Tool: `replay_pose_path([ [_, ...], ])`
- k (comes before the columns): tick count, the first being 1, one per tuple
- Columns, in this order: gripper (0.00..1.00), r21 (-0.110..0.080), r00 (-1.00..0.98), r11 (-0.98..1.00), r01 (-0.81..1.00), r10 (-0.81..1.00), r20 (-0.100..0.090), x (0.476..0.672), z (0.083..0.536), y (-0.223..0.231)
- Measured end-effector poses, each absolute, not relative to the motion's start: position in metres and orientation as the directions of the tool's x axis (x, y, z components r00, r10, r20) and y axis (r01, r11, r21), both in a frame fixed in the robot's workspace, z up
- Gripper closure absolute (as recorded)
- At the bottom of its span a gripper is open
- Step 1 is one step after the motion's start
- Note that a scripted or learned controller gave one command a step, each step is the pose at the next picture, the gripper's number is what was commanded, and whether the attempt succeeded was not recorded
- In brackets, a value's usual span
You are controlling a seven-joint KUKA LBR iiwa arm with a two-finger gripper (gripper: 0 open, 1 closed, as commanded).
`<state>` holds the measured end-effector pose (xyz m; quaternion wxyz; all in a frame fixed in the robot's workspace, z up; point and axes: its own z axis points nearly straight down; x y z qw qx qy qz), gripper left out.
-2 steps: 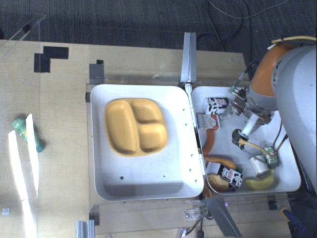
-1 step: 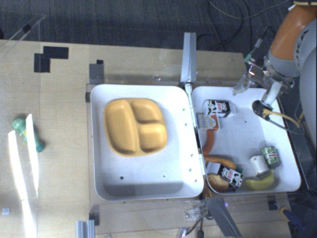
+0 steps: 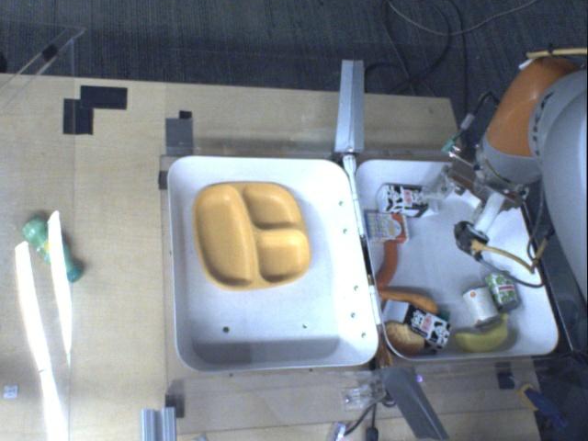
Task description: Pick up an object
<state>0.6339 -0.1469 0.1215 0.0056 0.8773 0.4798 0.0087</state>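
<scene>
The gripper (image 3: 447, 184), its opening impossible to tell, is hovering beside a carton (image 3: 404, 198), probably light and stiff, best pinched across its flat sides.

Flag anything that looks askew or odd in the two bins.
The yellow divided plate in the left bin seems to lie upside down, its sections bulging up. In the right bin, a can lies tipped on its side by the banana.
</scene>
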Motion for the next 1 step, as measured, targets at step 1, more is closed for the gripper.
replay_pose_path([
  [1,0.00,0.006,0.534,-0.534,0.845,0.845,0.002,0.6636,0.1547,-0.1581],
])
